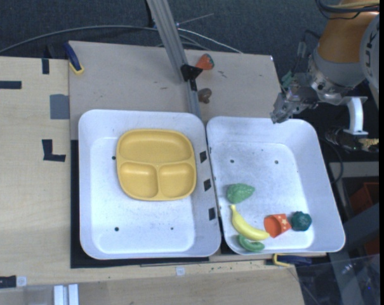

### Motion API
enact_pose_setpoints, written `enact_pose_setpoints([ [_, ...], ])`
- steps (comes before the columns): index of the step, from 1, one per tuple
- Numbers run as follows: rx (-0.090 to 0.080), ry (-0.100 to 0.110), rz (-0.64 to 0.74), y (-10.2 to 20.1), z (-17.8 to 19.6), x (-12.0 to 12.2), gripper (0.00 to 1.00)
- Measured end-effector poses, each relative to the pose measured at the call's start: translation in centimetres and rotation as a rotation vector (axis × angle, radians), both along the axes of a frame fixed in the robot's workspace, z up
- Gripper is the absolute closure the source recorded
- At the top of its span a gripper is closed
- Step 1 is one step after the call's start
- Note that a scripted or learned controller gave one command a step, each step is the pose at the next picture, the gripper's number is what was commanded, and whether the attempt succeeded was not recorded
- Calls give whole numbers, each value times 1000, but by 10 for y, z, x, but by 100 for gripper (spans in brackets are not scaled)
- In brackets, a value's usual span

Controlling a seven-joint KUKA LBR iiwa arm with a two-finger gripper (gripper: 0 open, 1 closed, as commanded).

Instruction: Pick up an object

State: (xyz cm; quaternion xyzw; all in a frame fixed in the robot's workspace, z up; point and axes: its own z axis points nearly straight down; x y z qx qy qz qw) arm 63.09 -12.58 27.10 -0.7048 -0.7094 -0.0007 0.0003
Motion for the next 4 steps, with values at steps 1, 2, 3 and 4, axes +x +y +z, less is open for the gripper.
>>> enact_pose_setpoints([
  [1,0,2,0,55,-16,2,100],
  [2,-1,2,1,114,-31,19,100],
  [3,-1,2,0,163,-37,20,100],
  [4,-1,1,0,215,-39,27,100],
])
